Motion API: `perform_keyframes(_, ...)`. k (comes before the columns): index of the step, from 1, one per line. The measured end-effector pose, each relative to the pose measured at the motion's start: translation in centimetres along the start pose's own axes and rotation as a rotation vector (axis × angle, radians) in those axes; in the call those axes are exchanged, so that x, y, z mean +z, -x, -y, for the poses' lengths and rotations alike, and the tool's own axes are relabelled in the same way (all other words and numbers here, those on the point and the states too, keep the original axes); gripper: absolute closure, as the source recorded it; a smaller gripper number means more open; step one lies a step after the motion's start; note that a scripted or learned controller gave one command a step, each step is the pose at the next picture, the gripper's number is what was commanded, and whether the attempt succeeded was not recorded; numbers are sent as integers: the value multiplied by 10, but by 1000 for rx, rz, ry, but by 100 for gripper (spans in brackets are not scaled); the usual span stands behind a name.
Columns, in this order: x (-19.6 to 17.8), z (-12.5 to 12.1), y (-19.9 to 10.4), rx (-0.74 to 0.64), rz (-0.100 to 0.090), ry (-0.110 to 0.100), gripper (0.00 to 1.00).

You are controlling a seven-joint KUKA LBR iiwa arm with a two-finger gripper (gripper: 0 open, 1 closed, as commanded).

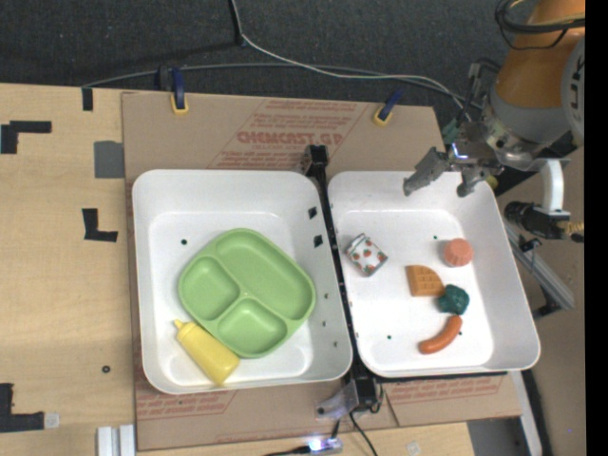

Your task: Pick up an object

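Observation:
My gripper [443, 180] hangs over the far edge of the right bin [399, 198], its two grey fingers spread apart and open with nothing between them. Below it in that bin lie a small patterned cube [365, 254], an orange waffle piece [424, 280], a pink round piece [459, 251], a dark green lump [454, 300] and a red sausage [440, 334]. All of these rest on the bin floor, apart from the gripper.
The left bin [152, 207] holds a green divided plate [247, 292] and a yellow bottle [205, 352] at its near left corner. A black divider clip [317, 160] sits between the bins. Cables run across the back of the bench.

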State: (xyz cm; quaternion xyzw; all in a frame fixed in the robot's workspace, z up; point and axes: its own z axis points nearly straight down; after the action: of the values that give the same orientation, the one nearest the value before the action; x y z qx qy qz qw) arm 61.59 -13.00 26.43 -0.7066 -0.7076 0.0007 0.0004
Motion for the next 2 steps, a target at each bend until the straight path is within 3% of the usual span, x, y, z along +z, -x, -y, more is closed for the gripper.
perform_keyframes(2,93,12,-3,0,0,-4,0)
